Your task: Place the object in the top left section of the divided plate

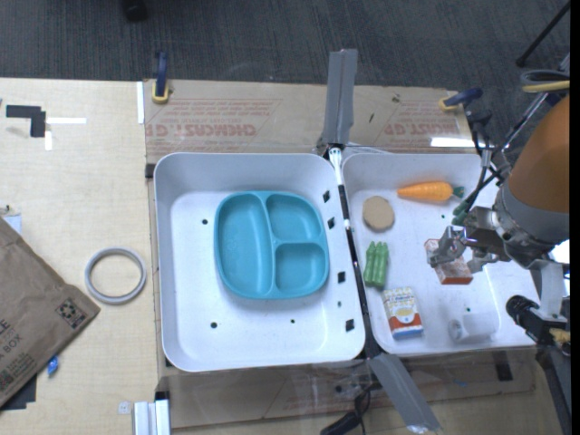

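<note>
A light blue divided plate (272, 245) lies in the left bin (181, 333), with one long section on its left and two smaller ones on its right. My gripper (450, 254) hangs low over the middle of the right bin (507, 338). A small red and white object (456, 277) lies directly beneath it, partly covered by it, and whether it is held is unclear. Around it in the right bin are an orange carrot (424, 190), a round tan cookie (379, 213), green pea pods (376, 264), a small carton (403, 313) and a white object (471, 323).
A roll of tape (115, 273) and a brown cardboard box (36, 311) lie on the bench left of the bins. A raised rim (344, 234) separates the two bins. The arm's body (544, 179) looms over the right bin's right side.
</note>
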